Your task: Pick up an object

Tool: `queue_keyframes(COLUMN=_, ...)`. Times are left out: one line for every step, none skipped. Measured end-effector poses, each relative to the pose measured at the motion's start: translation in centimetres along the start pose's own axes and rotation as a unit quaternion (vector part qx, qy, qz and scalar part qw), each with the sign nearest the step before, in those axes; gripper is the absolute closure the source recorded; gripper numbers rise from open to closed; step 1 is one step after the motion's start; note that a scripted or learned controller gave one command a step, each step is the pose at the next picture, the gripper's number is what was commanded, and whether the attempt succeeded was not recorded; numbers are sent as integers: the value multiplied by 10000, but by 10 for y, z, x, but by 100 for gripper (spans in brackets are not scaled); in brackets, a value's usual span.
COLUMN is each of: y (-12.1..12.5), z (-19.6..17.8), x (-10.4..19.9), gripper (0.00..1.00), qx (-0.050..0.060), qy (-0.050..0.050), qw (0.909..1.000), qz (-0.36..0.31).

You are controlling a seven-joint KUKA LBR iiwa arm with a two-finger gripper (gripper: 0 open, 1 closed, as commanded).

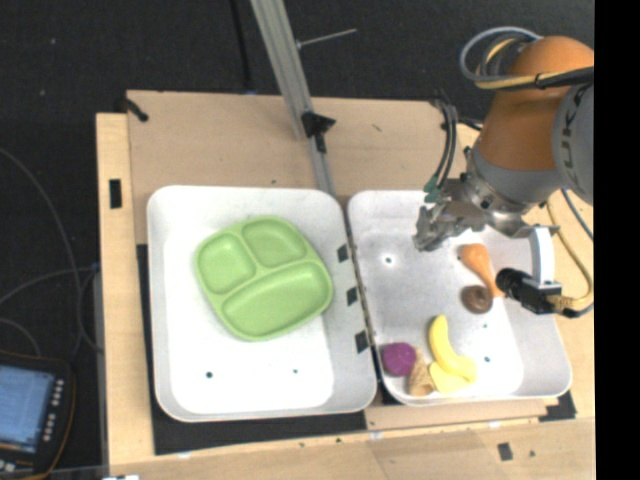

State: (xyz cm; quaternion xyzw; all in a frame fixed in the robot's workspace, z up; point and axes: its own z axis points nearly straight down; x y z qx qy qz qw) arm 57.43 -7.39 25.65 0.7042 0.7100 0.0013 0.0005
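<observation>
While the tool [432,230] hovers over the right bin [400,278], grip state impossible to tell, the carrot [478,261] lies just at its 4 o'clock.

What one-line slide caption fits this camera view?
Gripper above the right bin holding toy food; green divided plate in the left bin.

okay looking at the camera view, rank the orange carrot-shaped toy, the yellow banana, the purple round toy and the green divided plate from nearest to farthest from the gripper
Measured from the gripper, in the right bin's upper part:
1. Orange carrot-shaped toy, just to its right in the picture and slightly below.
2. Yellow plastic banana, lower in the same bin.
3. Purple round toy, at the right bin's lower-left corner; close to the banana's distance, slightly farther.
4. Green divided plastic plate, in the left bin.
</observation>
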Motion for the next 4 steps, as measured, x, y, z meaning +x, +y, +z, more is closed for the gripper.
queue_keyframes(y=8, z=-5, x=55, gripper=100, qx=4, qy=1, qw=10000, qz=-1)
queue_keyframes(y=18, z=-5, x=99, gripper=100, qx=5, qy=-1, qw=10000, qz=7)
queue_keyframes(y=33, z=5, x=159, gripper=100, qx=7, qy=-1, qw=10000, qz=1)
queue_keyframes(y=33, z=5, x=155, gripper=0, qx=10, qy=-13, qw=10000, qz=25)
